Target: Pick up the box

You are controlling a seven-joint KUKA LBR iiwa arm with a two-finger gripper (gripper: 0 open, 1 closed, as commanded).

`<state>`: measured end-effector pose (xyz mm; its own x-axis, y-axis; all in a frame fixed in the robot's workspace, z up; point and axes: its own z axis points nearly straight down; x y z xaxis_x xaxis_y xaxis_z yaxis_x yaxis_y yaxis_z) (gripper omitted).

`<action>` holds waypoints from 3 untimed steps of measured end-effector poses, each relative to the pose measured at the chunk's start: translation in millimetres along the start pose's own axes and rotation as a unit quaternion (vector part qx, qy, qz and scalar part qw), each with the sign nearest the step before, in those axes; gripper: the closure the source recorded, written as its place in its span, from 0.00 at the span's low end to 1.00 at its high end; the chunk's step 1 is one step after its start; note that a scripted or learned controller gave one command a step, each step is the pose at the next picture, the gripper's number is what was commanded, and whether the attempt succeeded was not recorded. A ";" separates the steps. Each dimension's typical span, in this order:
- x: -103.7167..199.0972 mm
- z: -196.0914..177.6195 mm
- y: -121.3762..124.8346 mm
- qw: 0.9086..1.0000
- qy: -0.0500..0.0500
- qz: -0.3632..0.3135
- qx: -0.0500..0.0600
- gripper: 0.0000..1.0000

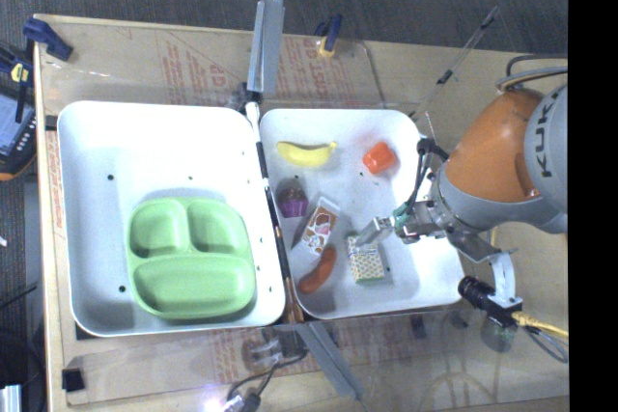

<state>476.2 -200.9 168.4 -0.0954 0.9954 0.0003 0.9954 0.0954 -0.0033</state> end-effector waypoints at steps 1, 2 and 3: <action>15.5 68.4 6.5 0.999 -0.004 -0.035 -0.008 0.00; 14.8 58.7 6.8 0.999 -0.005 -0.038 -0.007 1.00; 14.9 58.7 6.8 0.999 -0.005 -0.038 -0.007 0.00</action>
<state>481.4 -185.5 109.6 -0.1717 0.9851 -0.0099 0.9851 0.1718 0.0107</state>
